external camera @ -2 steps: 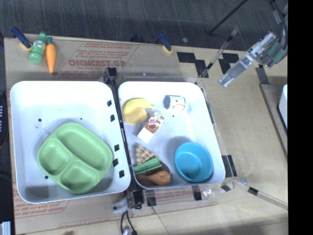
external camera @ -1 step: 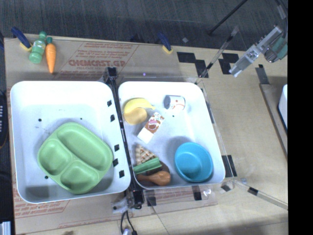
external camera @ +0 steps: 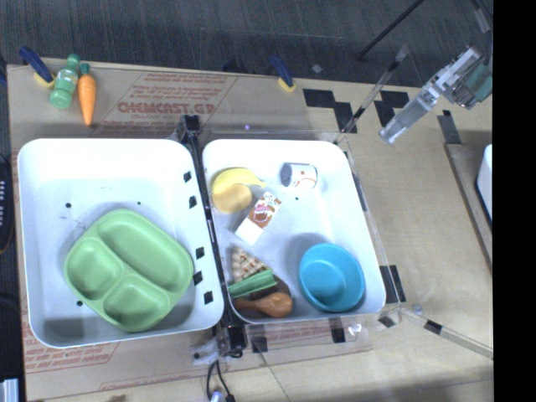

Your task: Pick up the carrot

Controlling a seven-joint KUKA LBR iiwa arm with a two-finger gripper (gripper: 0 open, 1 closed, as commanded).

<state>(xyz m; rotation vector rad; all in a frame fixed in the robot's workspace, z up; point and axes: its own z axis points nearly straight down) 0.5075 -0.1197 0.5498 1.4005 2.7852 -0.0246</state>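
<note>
Camera view, slanting down on both bins. Found the carrot (external camera: 86,97) lying on the worktop (external camera: 427,249) outside the bins, beyond the far-left corner of the left bin (external camera: 27,224), orange point turned toward that bin and leafy end just beside a green toy (external camera: 64,83); could not tell whether the two touched. Found the tool (external camera: 394,131) at the far right, above bare worktop past the right bin (external camera: 356,199), well apart from the carrot, with both bins between them. Could not tell how far open the tool was at that size and angle; saw nothing of the carrot in it. Judged the step in hand to be the approach, with the grasp not yet begun. Judged it best done by carrying the tool high across both bins, clear of the blue bowl (external camera: 332,276) and the green divided plate (external camera: 127,268), then coming down over the thick middle of the carrot, closing across its width, not along it. Reckoned the green toy and the nearby blue clamp (external camera: 33,64) the likely snags, so favoured a descent nearer the pointed half.
</note>
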